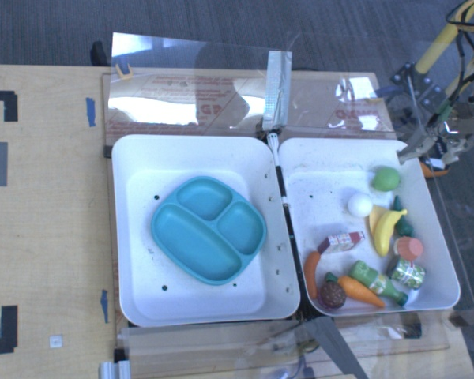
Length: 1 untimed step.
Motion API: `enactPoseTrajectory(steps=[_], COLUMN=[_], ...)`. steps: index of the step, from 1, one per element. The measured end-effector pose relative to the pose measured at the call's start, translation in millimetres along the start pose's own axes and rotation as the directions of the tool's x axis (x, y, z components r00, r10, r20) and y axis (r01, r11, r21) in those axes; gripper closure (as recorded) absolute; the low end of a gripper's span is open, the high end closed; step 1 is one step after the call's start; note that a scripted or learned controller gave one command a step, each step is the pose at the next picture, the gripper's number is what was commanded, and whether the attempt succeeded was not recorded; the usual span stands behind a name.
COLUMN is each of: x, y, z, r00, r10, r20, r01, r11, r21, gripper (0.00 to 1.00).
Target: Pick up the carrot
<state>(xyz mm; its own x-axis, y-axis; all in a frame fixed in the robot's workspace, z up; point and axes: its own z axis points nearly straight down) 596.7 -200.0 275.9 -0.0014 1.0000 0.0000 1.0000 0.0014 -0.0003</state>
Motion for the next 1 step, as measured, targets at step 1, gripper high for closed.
enactPoseTrajectory(steps=[1], x=[28.4], y=[-106.5], z=[78.5], r00=[1.0], r10=[0.003], r20=[-0.001], r01=[-0.003], r11=[1.0], r21=[0.005], gripper=[0.0])
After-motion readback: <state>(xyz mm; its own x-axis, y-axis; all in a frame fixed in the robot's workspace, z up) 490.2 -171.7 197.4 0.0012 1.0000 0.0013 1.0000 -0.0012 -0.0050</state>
